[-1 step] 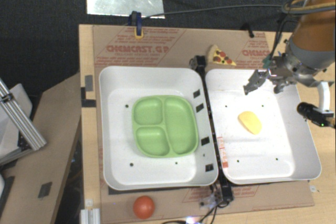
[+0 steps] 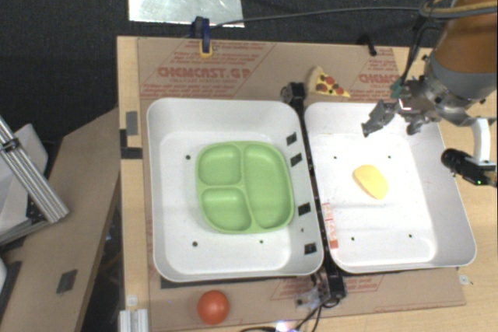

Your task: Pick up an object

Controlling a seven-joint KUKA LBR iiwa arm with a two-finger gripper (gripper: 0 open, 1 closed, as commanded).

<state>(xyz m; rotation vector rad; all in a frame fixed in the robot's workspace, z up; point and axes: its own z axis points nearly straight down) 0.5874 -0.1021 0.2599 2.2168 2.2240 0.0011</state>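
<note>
The arm is cut off by the right edge, above the right bin. The gripper over that bin's far edge is too blurred to read its fingers.

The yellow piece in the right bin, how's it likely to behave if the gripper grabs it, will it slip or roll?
The yellow piece looks smooth and rounded, so two fingers may slide off it. It lies low and flattish on the bin floor, so rolling seems unlikely. Being small, it is probably light and may skid if nudged.
</note>
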